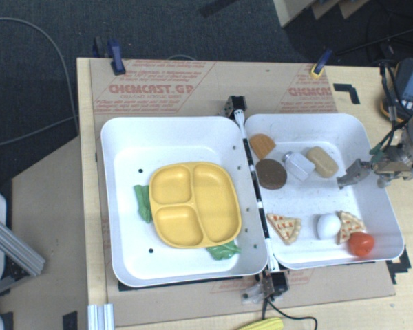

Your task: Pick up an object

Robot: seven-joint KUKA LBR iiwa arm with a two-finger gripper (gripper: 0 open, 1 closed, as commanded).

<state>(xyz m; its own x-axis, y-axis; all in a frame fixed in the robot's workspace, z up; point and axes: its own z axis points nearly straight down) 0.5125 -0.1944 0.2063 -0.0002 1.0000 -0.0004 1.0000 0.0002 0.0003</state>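
The right bin [344,126] holds several toy foods. An orange piece [262,144] and a brown round patty [271,174] lie near its left wall. A small grey-white can [299,165] rests beside a tan bread roll [322,161]. Toward the front lie a waffle wedge [285,227], a white egg [327,225], a second waffle wedge [349,224] and a red tomato [361,244]. My gripper [350,177] reaches in over the bin's right side, just right of the bread roll and above the egg, with nothing seen in its grasp.
The left bin [124,184] holds a yellow divided plate [194,204], with green leafy pieces [144,203] at its left edge and another green piece [223,251] at its front. Blue clamps [115,56] sit at the board's far edge. Cables hang at the right.
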